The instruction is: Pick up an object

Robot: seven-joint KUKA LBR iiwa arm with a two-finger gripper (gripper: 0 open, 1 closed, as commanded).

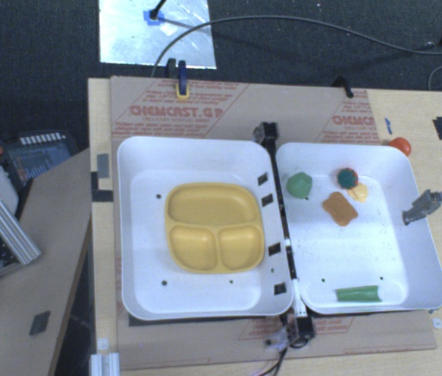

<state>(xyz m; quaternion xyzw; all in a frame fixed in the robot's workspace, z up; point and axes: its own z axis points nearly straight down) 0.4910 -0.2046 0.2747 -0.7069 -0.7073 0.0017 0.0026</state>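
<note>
Nearest you, the green block lies below-left of your hand, which hangs over the right bin's edge; I cannot tell its state. Left sits the brown piece.

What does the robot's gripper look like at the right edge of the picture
Little of it shows. The gripper is a grey metal piece with slim, angular fingers, poking in over the right bin's rim. Behind it sits a darker grey block with thin dark cables running up to the edge.
</note>
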